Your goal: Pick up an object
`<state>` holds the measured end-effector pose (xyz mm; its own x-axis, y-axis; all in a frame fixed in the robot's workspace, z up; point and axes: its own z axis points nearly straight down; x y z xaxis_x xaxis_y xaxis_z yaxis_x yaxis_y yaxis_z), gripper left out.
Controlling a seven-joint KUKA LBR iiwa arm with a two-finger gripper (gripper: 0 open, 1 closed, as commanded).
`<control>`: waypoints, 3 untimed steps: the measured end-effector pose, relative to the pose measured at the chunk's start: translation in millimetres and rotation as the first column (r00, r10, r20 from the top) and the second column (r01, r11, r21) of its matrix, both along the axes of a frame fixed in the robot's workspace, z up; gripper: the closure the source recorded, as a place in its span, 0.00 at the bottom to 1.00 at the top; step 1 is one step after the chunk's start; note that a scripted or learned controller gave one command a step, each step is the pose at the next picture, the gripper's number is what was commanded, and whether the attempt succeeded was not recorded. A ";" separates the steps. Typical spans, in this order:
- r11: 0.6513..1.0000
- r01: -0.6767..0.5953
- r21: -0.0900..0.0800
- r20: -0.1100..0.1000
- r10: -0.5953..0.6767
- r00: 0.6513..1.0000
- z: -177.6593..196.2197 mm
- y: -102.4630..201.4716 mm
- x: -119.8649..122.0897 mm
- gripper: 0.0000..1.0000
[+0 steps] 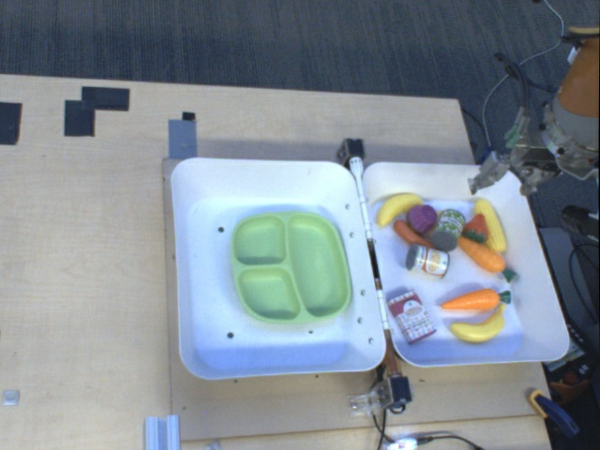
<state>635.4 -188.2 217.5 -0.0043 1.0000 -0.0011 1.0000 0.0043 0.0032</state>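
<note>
Before us, gripper (507, 170) at right bin's (539, 340) far corner, fingers apart, empty; arm (577, 111) cropped at frame edge.

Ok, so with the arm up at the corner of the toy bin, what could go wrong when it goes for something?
Risks, as I judge them: the toys by the purple piece touch or overlap, so the gripper may nudge neighbours or close on two. The small can lies on its side and could roll away. The gripper sits near the right bin's rim and might clip it.
</note>
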 end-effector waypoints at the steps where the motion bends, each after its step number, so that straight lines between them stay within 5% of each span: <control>1: 1.000 -0.003 0.004 0.002 0.003 1.000 -121.4 15.3 -27.8 0.00; 2: 1.000 -0.005 0.001 0.006 0.005 1.000 -110.4 14.7 -26.8 1.00; 3: 1.000 0.000 0.002 0.000 0.000 1.000 -27.8 58.7 -101.2 1.00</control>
